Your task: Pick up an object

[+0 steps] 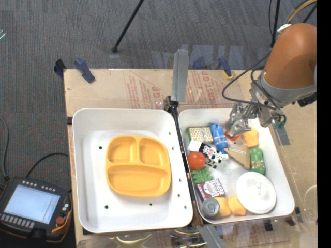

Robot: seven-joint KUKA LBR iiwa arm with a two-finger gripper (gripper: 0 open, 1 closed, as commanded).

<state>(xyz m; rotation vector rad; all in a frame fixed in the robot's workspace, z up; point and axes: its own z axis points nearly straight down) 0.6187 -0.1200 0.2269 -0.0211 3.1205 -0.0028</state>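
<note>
Nearest the camera, at the near end of the right bin (285, 182), sit a grey can (210, 207), two yellow-orange blocks (231, 206) and a white round lid (255, 191). All places below are relative to that lid. Just left of it: a small purple-and-white box (210, 188), with a green piece (201, 175) beyond that and a red ball (196, 160) further still. Beyond the lid, touching or almost: a tan wedge (239, 159) and a green bottle (257, 160). Further back: black-and-white dice-like thing (212, 154), blue bottle (218, 137), checkered packet (200, 134), yellow block (251, 137).

My gripper (236, 127) hangs over the far end of this bin, well beyond the lid, between blue bottle and yellow block. A small red-orange item (232, 136) sits right at my fingertips; possibly pinched, but view too cluttered, so I cannot tell if I'm open, closed or gripping.

Far left of the lid, the left bin (85, 138) holds a yellow divided plate (138, 166). Both bins rest on the counter (116, 89).
</note>
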